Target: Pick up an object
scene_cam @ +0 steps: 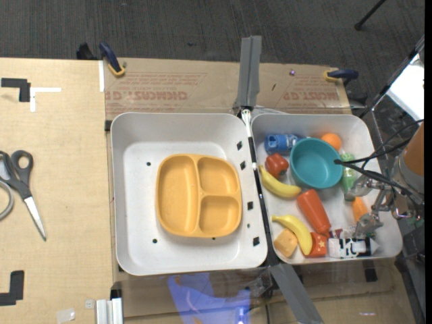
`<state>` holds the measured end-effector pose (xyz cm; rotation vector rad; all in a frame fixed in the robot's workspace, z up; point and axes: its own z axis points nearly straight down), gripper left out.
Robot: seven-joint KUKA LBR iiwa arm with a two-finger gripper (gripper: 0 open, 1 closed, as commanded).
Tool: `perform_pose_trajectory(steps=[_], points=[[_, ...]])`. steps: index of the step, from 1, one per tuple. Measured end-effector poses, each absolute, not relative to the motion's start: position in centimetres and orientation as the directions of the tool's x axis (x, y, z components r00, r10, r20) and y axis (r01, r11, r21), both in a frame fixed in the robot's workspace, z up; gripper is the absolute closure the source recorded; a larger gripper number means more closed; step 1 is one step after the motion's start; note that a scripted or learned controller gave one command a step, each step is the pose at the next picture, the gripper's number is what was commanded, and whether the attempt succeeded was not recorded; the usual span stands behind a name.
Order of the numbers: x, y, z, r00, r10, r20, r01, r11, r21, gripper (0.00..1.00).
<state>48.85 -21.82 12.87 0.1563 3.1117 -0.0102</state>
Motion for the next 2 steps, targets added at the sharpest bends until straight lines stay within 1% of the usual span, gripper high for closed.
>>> perform_pose_trajectory(steps=[1,2], points=[[51.3,-17.1,9.4,-0.999,0.048,-0.008,0.048,0.999,-0.001,0.0],[60.4,-16.9,9.4,-0.993,-0.12,-0.007,-0.12,0.993,-0.002,0.0]])
